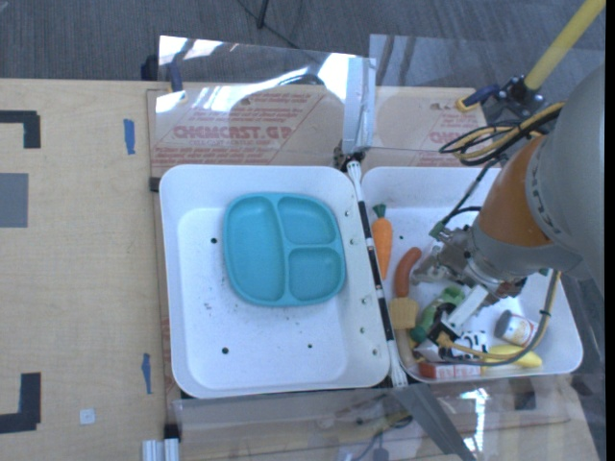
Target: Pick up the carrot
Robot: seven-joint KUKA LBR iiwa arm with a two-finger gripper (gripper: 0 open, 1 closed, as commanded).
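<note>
1. The grey arm (567, 181) is reaching in from the right edge of the counter (77, 257), its orange band (509, 209) sitting above the wrist and the wrist angling down into the right bin (423, 185).
2. The end effector (452, 301) is hanging low over the clutter in the middle of the right bin; cannot tell whether it is open or closed, too much clutter around it.
3. The carrot (382, 243) is lying along the left wall of the right bin, green top pointing toward the far edge, apart from the end effector.
4. A red sausage-shaped item (405, 269) is lying just beside the carrot, between it and the end effector.
5. A yellow block (404, 312) is sitting near the carrot's narrow end, toward the near edge.
6. A banana (504, 358) and a small white cup (514, 329) are lying in the near right corner of the right bin.
7. The left bin (192, 334) is holding a teal divided plate (285, 250), flat, toward its far half.
8. Cables (490, 133) are trailing along the arm near the far right corner.
</note>
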